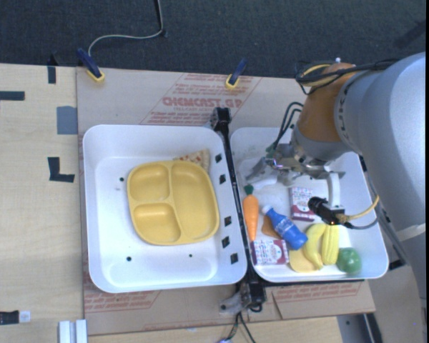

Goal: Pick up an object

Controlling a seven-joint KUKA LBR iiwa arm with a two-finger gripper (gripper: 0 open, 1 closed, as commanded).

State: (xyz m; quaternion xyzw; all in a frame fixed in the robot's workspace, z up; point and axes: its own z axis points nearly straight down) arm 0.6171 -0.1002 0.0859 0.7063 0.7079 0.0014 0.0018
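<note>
Camera view: gripper [272,168] over right bin [375,263], upper-left part, above carrot [251,216] and blue bottle [285,228]; claw state unclear, cannot tell. Approach step, nothing grasped. Next: descend onto carrot, clamp, lift.

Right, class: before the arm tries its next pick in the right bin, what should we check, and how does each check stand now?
1. Objects to pick are in the right bin: ok. The carrot, blue bottle, bananas and green ball lie there.
2. Gripper is over that bin: ok, at its upper left part.
3. Gripper carries nothing already: cannot tell, fingers are too unclear.
4. A target lies apart from its neighbours: not ok for the bottle, bananas and ball, which crowd together; the carrot is freer.
5. Left bin stays out of the way: ok, the yellow divided tray sits inside it.
</note>
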